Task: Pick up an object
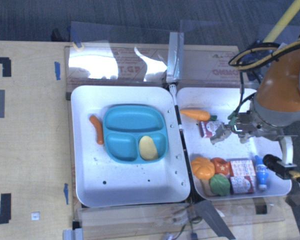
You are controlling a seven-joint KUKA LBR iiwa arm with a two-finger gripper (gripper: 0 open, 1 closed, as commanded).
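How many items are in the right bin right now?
7 that I can make out: carrot at top left, small packet by the gripper, then pumpkin, tomato, green vegetable, red-white box and blue bottle along the near edge. The arm may hide more.

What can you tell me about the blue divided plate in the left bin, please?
The blue divided plate looks like smooth plastic, rounded, with three compartments. It lies flat near the middle of the left bin. A yellow potato-like toy sits in its lower right compartment. An orange sausage lies just beside its left edge.
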